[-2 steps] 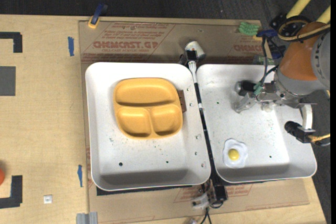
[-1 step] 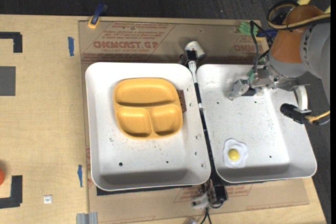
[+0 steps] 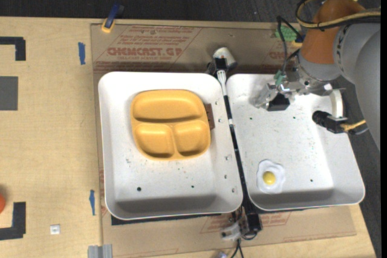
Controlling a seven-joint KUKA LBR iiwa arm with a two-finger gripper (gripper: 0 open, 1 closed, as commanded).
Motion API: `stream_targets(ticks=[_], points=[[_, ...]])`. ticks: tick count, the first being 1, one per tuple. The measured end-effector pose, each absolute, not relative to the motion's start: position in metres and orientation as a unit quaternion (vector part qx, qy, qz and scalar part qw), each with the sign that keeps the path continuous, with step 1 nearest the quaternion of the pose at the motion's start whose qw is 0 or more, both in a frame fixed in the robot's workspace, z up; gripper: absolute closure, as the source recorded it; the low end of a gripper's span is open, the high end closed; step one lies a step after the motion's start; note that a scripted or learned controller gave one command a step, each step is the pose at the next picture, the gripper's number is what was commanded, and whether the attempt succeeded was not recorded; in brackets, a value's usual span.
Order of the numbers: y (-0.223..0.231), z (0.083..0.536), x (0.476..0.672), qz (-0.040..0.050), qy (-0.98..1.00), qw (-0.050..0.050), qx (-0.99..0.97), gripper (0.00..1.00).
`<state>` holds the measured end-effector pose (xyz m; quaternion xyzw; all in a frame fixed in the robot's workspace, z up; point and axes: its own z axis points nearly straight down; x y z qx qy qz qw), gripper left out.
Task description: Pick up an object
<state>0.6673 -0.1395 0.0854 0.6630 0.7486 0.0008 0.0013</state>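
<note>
Claw (image 3: 275,96) sits low over the upper-left of the right bin (image 3: 314,190), nothing visibly between its prongs; can't tell how far it's open. Only object in that bin is the fried egg (image 3: 269,176), lower centre, well apart from the claw. Yellow tray (image 3: 170,122) lies flat mid left bin (image 3: 115,148). My read: no grasp yet, egg is the likeliest target.

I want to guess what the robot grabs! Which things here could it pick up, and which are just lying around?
For the job:
- gripper, over the right bin
- fried egg toy in the right bin
- yellow divided tray in the left bin

Just lying about:
- blue tape bits on the bench
- yellow-and-blue clamp
</note>
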Motion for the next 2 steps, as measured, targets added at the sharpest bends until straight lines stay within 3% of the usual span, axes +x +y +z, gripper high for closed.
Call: stream_targets(ticks=[1, 2], points=[[-0.139, 0.097, 0.668, 0.0014, 0.749, 0.003, 0.663, 1.00], [-0.082, 0.185, 0.610, 0.0001, 0.730, 0.000, 0.684, 1.00]])
